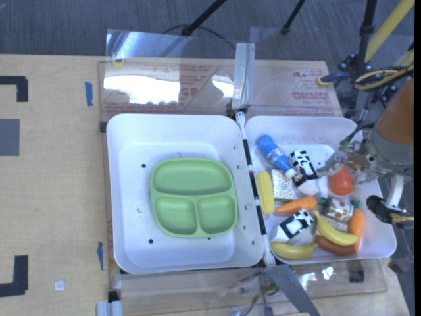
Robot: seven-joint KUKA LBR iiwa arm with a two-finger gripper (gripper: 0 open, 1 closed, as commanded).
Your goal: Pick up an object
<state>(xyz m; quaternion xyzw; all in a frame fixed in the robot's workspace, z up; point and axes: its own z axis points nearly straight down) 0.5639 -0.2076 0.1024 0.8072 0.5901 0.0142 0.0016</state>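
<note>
The right bin [381, 245] holds a heap of toy food. In it lie a blue bottle [271, 151], a yellow corn cob [264, 191], a black-and-white cow [301, 165], a carrot [296, 206], a second cow [296, 224] and two bananas [293, 249] [335, 232]. An orange-red round fruit [341, 182] sits at the bin's right side. My gripper [350, 163] hangs directly over that fruit, at its top edge. The arm comes in from the right with its orange band [401, 114] above the wrist. Whether the fruit is gripped is hidden.
The left bin [125, 143] carries a green divided plate [194, 197]. A clear upright panel [243, 71] stands behind the wall between the bins. Tripod legs and cables crowd the floor at the back right.
</note>
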